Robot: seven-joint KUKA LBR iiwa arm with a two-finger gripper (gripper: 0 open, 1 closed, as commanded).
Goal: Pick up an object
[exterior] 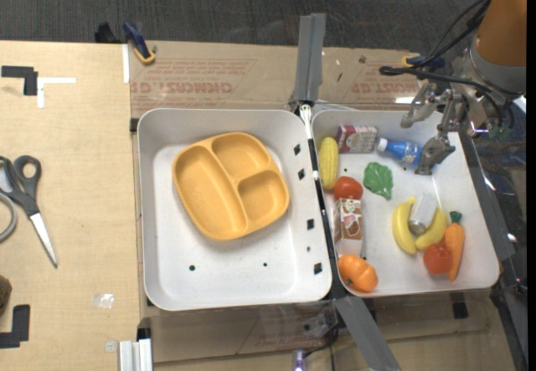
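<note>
The right bin point(479, 193) holds several toy foods: a corn cob point(328, 162), a tomato point(347, 188), a green leafy piece point(379, 180), a red and white packet point(358, 138), a blue bottle point(402, 150), a brown wrapped bar point(350, 218), an orange pepper point(358, 274), a banana point(408, 229), a carrot point(455, 247) and a red fruit point(436, 260). My gripper point(419, 143) hangs at the bin's far right, over the blue bottle's end. Its fingers are spread open and hold nothing.
The left bin point(159, 218) carries an orange divided plate point(232, 185). Scissors point(29, 202) lie on the wooden bench at the left, and a blue clamp point(138, 41) sits at the back. Cables trail by the arm at the upper right.
</note>
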